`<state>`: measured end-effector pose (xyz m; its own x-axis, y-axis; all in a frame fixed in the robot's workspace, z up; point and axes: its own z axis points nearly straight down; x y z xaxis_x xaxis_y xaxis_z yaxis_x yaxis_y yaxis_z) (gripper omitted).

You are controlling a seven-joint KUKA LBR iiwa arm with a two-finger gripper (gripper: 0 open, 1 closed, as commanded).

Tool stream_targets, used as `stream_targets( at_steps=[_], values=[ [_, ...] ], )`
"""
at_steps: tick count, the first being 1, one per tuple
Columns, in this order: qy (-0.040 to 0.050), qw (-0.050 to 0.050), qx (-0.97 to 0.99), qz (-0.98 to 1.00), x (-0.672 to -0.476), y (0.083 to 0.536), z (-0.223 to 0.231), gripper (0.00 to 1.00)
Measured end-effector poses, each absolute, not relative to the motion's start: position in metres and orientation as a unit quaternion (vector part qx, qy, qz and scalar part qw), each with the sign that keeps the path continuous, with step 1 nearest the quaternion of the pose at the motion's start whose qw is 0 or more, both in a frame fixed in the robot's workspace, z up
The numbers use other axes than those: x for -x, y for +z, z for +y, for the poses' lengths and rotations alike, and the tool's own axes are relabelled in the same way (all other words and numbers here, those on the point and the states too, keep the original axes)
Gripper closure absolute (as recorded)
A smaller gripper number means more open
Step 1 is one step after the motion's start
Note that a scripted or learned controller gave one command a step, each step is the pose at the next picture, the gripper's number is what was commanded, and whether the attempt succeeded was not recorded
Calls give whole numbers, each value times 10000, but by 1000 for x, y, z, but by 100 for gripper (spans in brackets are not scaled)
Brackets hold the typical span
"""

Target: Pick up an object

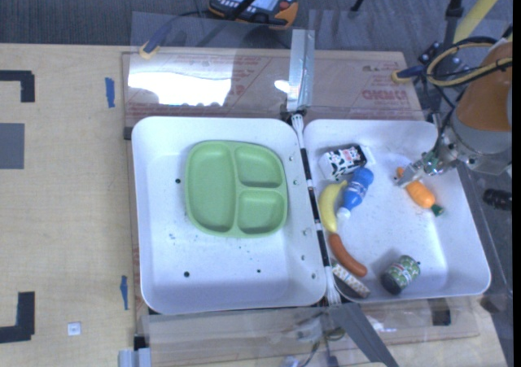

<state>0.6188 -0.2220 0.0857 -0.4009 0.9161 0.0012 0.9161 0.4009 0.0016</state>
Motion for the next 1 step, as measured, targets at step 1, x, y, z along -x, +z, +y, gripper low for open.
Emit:
stream_targets(
  at_steps=[1],
  values=[
    [-6, -12, 4866, -8736, -587, 168, -196, 100]
  ],
)
